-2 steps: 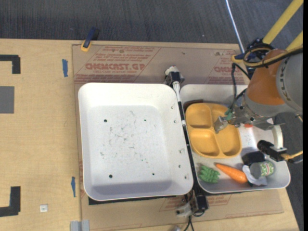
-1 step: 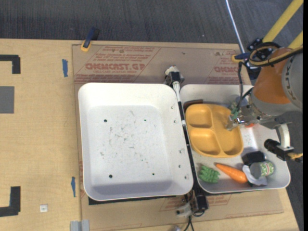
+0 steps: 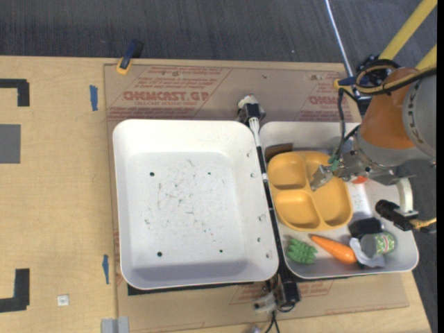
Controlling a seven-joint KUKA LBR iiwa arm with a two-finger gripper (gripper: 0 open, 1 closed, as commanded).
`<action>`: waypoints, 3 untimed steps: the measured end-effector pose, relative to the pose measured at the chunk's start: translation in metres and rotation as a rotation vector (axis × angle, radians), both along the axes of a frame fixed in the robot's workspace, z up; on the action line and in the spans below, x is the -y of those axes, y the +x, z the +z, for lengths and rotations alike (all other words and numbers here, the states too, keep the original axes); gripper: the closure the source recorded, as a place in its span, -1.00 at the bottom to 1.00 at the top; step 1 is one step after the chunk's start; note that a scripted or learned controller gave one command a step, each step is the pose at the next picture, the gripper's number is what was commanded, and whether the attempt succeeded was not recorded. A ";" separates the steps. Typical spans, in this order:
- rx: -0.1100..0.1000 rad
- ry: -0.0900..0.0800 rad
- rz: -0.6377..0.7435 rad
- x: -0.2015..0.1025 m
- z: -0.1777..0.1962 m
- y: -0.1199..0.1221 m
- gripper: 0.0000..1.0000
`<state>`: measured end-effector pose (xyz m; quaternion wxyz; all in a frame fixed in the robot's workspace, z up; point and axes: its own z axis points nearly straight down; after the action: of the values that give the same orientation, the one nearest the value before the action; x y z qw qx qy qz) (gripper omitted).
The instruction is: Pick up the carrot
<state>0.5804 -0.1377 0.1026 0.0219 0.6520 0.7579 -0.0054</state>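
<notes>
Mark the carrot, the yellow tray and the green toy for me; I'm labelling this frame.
carrot (image 3: 333,248): camera view, middle of its orange body.
yellow tray (image 3: 305,209): camera view, floor of its lower compartment.
green toy (image 3: 301,250): camera view, its centre.

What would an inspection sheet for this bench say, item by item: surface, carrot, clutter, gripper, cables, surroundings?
Surface: two white bins side by side on a brown board; left bin has speckled marks on its floor.
Job's things: carrot lies flat in the right bin, near its front edge, untouched.
Clutter: yellow divided tray, green toy left of the carrot, small green-labelled container to its right.
Grippers: gripper sits over the tray's right side, apart from the carrot.
Cables: yellow and black cables by the arm.
Surroundings: dark carpet beyond the bench; blue tape bits on the board.
</notes>
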 end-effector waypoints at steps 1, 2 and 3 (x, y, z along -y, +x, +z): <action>-0.005 0.023 -0.154 -0.006 -0.009 0.038 -1.00; 0.007 -0.010 -0.166 0.011 0.002 0.036 1.00; 0.004 0.012 -0.158 -0.002 0.001 0.039 -1.00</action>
<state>0.6192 -0.1361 0.1040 0.0187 0.7097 0.7042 -0.0012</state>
